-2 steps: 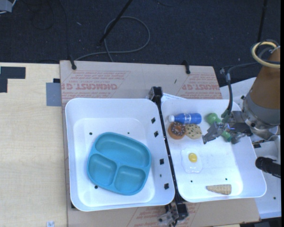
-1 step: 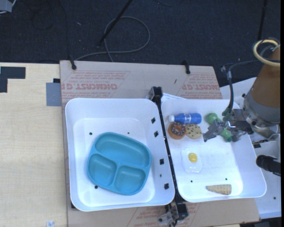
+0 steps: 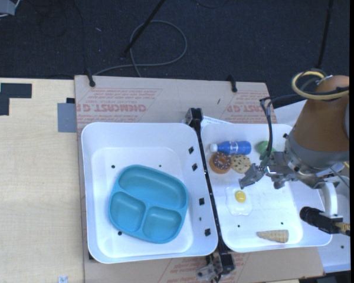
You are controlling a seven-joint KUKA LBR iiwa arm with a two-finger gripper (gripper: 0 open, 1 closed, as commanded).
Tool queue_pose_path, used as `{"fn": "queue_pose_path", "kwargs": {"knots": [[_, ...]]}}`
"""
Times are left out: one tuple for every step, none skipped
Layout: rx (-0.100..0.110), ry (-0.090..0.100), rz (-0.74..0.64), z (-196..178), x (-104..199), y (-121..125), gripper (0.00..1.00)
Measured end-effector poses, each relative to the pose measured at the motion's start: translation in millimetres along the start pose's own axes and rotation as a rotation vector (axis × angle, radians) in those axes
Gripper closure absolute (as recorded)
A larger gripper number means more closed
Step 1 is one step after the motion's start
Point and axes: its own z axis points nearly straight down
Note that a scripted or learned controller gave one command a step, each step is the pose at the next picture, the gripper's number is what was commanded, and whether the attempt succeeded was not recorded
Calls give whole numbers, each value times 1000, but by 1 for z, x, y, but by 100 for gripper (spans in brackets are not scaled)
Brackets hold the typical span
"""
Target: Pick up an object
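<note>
My gripper (image 3: 264,179) hangs over the middle of the right bin (image 3: 286,249), its fingers spread apart with nothing between them. Just below its left finger (image 3: 251,177) lies a toy fried egg (image 3: 240,200). To the upper left are a chocolate donut (image 3: 220,163) and a cookie (image 3: 241,163) side by side, with a blue bottle (image 3: 233,147) lying behind them. A green item (image 3: 263,148) sits near the back, partly hidden by the arm's cable. A tan wafer cone (image 3: 274,236) lies near the front wall.
The left bin (image 3: 97,158) holds a blue divided plate (image 3: 148,203). A black divider (image 3: 203,181) runs between the bins. The arm's body covers the right bin's far right side.
</note>
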Motion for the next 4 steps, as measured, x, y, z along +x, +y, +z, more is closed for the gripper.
{"fn": "queue_pose_path", "kwargs": {"knots": [[-2,0,1,55,5,9,0],[-3,-1,1,105,2,18,0],[-2,0,9,93,0,17,100],[-12,-2,0,37,7,23,100]]}}
